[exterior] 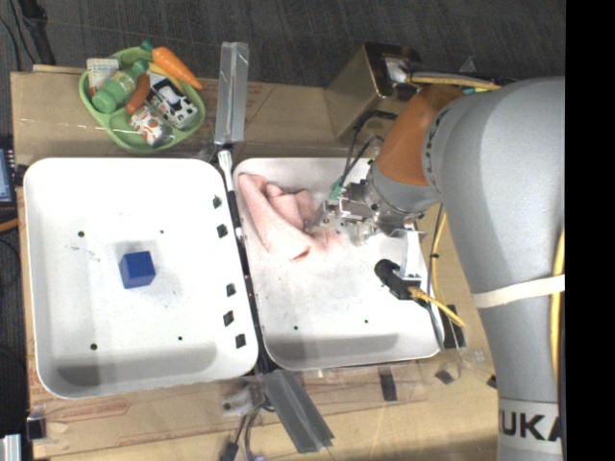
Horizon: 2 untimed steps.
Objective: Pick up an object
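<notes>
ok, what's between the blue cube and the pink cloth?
In the camera view, bare white floor of the left bin, then the raised rims where both bins meet. The blue cube sits left; the pink cloth lies in the right bin.

You have plenty of room in the left bin (58,257): only a small blue cube (137,268) sits near its middle, with bare floor all around it. The right bin (327,349) is tighter. A crumpled pink cloth (279,214) fills its far left part, and the arm (500,190) hangs over its far right, with the gripper (334,217) down at the cloth's right edge. The near half of that bin's floor is open. A green bowl of toy food (142,99) stands beyond the left bin's far edge.
</notes>
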### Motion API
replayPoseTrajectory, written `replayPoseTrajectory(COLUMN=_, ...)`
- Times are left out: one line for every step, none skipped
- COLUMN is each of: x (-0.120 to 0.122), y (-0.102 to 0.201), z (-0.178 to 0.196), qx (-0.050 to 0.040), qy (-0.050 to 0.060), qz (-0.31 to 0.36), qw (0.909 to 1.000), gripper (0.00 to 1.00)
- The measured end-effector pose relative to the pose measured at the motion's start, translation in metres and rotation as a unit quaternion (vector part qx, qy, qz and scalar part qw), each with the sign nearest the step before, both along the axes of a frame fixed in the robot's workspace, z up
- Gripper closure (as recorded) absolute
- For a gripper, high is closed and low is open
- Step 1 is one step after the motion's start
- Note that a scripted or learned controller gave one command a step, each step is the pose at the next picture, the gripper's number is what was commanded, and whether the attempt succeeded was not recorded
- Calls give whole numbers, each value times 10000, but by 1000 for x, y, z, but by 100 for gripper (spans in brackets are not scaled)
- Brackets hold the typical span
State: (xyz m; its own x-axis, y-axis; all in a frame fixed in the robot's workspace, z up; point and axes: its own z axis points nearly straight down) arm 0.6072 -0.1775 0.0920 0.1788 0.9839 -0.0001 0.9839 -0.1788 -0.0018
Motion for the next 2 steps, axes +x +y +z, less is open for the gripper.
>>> replayPoseTrajectory(x=0, y=0, z=0, qx=1, qy=0, qz=0, qw=10000, gripper=0)
replayPoseTrajectory(x=41, y=30, z=3, qx=-6, qy=-24, qz=1192, qw=9929, gripper=0)
